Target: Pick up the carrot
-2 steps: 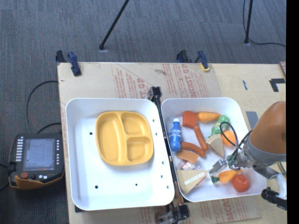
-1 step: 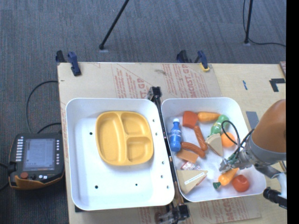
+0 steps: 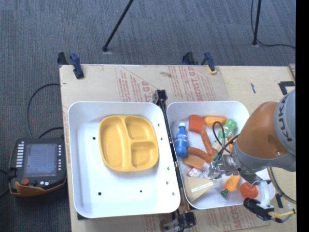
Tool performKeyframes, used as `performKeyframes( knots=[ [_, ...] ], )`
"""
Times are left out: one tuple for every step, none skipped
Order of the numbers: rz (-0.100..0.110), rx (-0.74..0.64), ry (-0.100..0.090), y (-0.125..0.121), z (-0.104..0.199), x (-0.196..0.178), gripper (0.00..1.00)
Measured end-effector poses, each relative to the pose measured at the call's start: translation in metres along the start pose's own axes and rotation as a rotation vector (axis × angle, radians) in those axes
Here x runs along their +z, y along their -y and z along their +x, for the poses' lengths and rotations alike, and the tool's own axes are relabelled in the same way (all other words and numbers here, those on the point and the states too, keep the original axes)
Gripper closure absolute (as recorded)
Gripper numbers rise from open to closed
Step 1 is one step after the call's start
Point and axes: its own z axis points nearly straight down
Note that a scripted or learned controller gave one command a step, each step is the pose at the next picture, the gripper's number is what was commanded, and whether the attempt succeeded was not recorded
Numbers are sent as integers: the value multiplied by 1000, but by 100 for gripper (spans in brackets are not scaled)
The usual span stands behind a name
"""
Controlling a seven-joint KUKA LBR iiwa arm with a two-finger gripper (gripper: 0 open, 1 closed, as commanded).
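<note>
Orange carrot (image 3: 232, 181) lies just beside my claw (image 3: 218, 168), which hangs low to reach it; claw's state I cannot tell.

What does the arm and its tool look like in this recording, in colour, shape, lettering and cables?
The arm is bulky and rounded: a grey shell with a wide orange band, and dark KUKA lettering on the grey near the right edge. Black cables loop from the orange section toward the tool, a small metallic grey assembly.
</note>
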Motion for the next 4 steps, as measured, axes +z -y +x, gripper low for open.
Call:
performKeyframes(
  knots=[
    [-1, 274, 1, 0, -10, -65, 100],
    [-1, 274, 1, 0, -11, -64, 0],
    [1, 146, 0, 0, -59, 14, 0],
    [2, 150, -1, 0, -59, 4, 100]
  ],
)
